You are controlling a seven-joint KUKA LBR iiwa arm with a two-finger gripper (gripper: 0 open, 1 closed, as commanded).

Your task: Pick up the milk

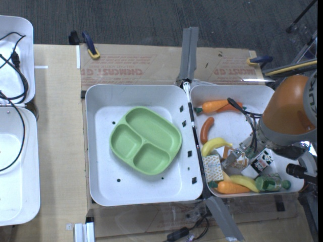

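Observation:
The milk [263, 160] is a small white carton with black cow patches, lying near the right side of the right bin [228, 94]. The arm comes in from the right, its orange band [287, 107] above the bin. My gripper [238, 158] is low in the bin, just left of the milk and right of a yellow banana [216, 145]. The carton lies beside the gripper, not between its fingers as far as I can see.
The right bin also holds a carrot [219, 106], a red sausage [207, 129], a cracker pack [213, 168], a second carrot [232, 187], another banana [247, 182] and a green bottle [271, 184]. A green divided plate [145, 140] lies in the left bin [101, 185].

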